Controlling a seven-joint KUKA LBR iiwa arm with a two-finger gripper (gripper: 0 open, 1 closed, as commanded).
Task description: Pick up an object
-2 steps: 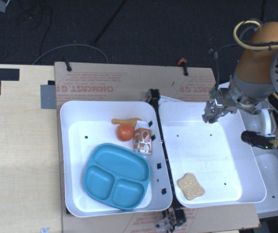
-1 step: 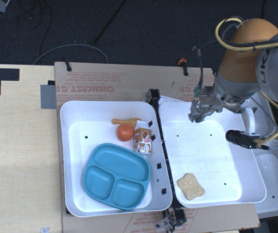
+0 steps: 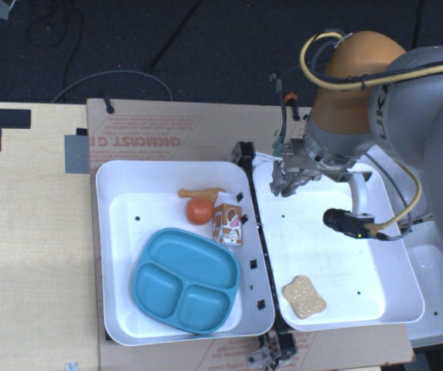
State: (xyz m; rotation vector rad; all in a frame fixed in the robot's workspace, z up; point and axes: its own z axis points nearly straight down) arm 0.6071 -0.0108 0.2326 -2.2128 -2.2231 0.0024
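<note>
Nearest me, a tan cracker (image 3: 304,297) lies flat in the right bin (image 3: 407,315), low by its front wall. From my overhead view the gripper (image 3: 285,182) sits over that bin's upper left corner, well apart from the cracker; I cannot tell its state from here. Across in the left bin (image 3: 117,207) I see a blue divided plate (image 3: 185,280), an orange ball (image 3: 199,210) and a small carton (image 3: 228,224). Nothing looks lifted, so I judge the whole pick remains.

A blue divided plate (image 3: 185,280), an orange ball (image 3: 199,210), and a seemingly tan, speckled cracker (image 3: 304,297) in white bins (image 3: 113,246).
</note>
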